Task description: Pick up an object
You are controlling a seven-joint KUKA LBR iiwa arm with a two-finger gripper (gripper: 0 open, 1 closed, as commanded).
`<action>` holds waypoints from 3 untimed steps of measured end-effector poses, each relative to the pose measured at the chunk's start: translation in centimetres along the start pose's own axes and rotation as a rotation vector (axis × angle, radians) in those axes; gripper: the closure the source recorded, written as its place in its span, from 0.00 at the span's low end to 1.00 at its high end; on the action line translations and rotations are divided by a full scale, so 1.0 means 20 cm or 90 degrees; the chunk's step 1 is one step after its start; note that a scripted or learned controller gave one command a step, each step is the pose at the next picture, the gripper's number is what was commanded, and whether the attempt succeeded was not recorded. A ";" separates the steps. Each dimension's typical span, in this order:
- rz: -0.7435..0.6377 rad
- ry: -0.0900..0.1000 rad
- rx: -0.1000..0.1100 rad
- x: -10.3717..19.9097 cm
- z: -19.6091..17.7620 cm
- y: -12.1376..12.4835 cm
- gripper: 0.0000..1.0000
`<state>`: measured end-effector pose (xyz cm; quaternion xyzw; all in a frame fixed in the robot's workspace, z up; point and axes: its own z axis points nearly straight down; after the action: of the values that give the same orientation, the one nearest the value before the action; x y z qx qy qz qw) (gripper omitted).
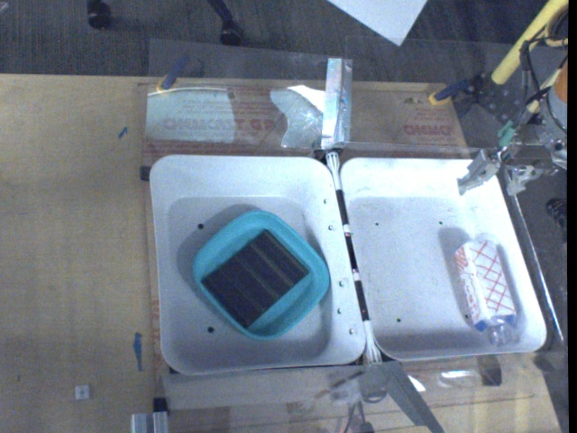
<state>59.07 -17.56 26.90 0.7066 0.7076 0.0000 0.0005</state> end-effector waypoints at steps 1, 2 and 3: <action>-0.017 0.000 0.000 -0.10 0.45 -0.23 0.00; -0.039 0.000 -0.001 -0.10 0.75 -0.25 0.00; -0.205 0.000 -0.004 -0.02 0.90 -0.47 0.00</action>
<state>49.73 -17.95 8.79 0.5843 0.8115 0.0019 0.0028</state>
